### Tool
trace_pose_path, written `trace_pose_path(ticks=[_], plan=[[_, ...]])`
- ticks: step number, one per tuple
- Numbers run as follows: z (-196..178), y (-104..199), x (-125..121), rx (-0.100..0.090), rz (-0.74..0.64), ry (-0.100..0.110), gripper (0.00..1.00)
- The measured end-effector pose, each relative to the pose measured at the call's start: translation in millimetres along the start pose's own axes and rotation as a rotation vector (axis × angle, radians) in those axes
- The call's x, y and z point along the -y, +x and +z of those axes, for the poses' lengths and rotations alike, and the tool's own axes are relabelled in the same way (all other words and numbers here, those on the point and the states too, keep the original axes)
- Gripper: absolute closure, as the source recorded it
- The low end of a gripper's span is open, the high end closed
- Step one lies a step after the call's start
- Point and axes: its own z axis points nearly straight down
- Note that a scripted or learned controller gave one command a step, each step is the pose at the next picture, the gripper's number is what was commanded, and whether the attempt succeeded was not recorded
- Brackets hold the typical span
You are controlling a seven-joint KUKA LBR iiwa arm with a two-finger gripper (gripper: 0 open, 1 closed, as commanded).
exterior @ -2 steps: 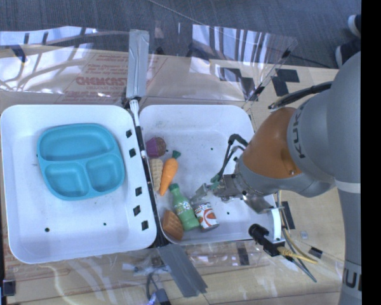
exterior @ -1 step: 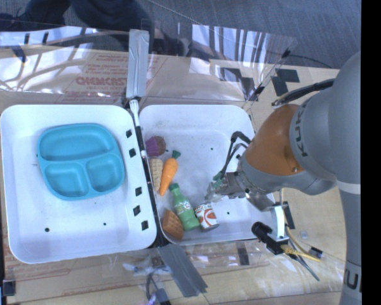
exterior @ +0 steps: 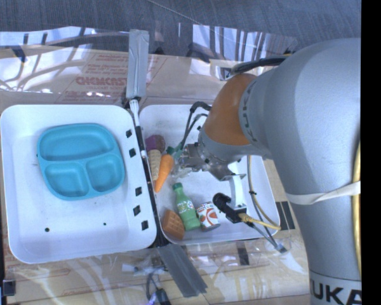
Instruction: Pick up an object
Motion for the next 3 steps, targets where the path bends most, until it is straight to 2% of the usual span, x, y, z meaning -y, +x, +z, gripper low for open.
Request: trace_pose_path(ticks=[1,2,3], plan=[[-105,64,-74,0.0,0.001,-0.01,1.0],[-343,-28,-93,0.004,0.01,-0.014,1.0],[-352,-123,-91,0.003,0.014,-0.004,1.0]])
